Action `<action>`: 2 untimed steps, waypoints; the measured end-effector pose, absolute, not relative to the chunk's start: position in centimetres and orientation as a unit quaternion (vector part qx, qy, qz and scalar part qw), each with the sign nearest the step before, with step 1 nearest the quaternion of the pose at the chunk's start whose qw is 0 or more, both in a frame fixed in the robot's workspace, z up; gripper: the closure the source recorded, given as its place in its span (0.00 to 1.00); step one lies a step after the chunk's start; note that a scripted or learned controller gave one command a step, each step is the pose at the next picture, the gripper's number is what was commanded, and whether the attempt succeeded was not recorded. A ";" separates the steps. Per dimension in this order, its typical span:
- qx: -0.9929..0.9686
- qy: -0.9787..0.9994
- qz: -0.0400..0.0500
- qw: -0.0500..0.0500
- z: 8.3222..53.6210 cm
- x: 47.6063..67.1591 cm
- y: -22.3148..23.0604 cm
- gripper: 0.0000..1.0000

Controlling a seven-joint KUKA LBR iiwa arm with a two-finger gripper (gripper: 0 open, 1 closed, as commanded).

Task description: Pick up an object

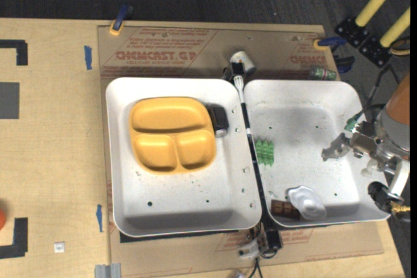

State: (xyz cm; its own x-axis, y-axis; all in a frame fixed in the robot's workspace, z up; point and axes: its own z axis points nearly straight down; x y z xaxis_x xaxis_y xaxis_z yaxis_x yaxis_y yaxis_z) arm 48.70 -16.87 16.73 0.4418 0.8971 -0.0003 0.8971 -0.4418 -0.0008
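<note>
Over the right bin's (306,91) outer edge the tool (333,149) hangs low with nothing seen in it, probably lining up a grab, while loose candidates, a green piece (264,151), a clear lump (306,201) and a brown bar (281,208), lie apart on that bin's floor.

Glossy yellow plastic tray (173,133) (smooth) in a matt white bin (124,159).

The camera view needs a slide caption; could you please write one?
Claw over the right bin; yellow tray in the left bin.
</note>
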 end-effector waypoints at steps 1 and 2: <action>-0.778 -0.629 0.000 0.001 8.5 47.9 -10.0 0.00; -0.778 -0.628 -0.001 0.001 9.5 48.0 -9.9 1.00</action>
